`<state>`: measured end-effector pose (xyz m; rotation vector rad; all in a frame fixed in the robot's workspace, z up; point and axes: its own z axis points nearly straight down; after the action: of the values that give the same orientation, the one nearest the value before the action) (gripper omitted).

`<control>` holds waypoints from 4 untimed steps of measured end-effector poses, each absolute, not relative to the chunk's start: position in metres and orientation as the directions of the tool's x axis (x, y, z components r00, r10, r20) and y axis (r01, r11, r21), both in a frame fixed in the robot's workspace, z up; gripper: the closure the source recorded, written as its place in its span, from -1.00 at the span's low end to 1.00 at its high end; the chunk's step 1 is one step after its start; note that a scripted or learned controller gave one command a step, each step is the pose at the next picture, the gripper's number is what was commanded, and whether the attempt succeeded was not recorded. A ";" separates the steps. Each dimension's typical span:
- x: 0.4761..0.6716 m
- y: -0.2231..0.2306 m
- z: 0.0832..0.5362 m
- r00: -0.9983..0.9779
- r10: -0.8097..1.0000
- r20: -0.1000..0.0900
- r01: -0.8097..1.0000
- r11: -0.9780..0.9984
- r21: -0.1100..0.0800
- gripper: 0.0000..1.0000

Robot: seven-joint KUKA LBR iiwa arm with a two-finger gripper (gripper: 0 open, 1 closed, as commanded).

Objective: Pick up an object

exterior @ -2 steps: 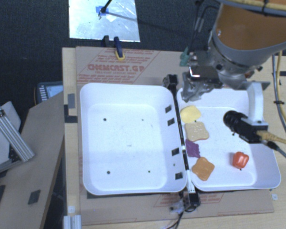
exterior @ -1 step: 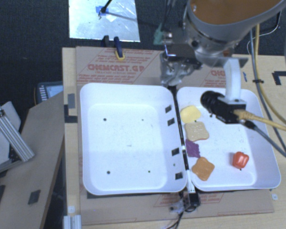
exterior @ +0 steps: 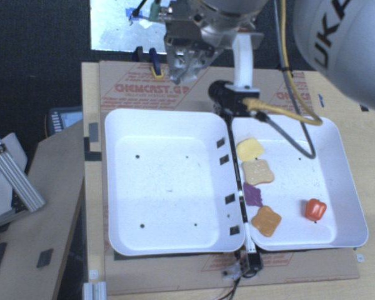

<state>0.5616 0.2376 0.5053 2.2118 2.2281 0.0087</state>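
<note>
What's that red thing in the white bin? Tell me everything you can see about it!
The red thing looks like a small toy pepper, shiny like plastic, red shading to orange, with rounded lumps along its top. It sits on the floor of the right bin, near the lower right corner, well apart from the other toy pieces along the bin's left side. Nothing touches it except the bin floor. It is too small to tell whether it has a stem.

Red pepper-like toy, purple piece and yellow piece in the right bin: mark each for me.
red pepper-like toy (exterior: 315, 209), camera view, middle of its body.
purple piece (exterior: 253, 195), camera view, centre of its top face.
yellow piece (exterior: 250, 149), camera view, centre of its top face.
</note>
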 end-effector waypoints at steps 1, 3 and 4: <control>0.484 0.185 0.538 0.001 1.000 0.003 1.000 -0.001 0.004 1.00; 0.506 0.131 0.536 0.008 1.000 -0.001 1.000 -0.008 0.003 1.00; 0.484 0.219 0.509 -0.013 1.000 0.002 1.000 0.013 -0.002 1.00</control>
<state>0.4845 0.2192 0.5087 2.2093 2.2377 0.0006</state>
